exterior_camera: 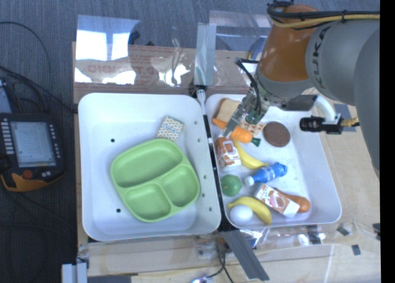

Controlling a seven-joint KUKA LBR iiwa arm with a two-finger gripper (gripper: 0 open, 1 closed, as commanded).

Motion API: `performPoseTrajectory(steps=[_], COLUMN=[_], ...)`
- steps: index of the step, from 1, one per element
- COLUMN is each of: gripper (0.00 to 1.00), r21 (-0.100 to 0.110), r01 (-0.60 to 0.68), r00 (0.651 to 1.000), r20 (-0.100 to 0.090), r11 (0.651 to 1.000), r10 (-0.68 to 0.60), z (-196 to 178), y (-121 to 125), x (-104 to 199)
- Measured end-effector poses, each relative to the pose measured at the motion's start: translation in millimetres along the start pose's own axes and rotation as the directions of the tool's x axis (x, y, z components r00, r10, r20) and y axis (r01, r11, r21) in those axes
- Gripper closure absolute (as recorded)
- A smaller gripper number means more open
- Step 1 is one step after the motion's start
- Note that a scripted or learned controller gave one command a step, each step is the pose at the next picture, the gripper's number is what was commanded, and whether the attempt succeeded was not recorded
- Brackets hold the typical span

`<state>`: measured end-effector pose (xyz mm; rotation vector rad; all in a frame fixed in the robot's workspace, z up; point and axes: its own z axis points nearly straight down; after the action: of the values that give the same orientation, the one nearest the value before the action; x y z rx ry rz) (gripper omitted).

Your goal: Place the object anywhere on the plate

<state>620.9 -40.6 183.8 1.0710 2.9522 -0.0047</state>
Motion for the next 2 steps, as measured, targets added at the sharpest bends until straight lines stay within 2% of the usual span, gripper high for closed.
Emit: performPoseTrajectory(steps=[1,2], gripper=[1.0,1.0], r21=[-0.002,-0.002], r01=[-0.032,0.106], r00=[0.999,0.994], r20=[-0.004,-0.004], r11=[0.999,0.994], r10=[0.032,-0.106], z=[0.0,-1.7], y=[11.9,25.2], x=[71.1,179.8])
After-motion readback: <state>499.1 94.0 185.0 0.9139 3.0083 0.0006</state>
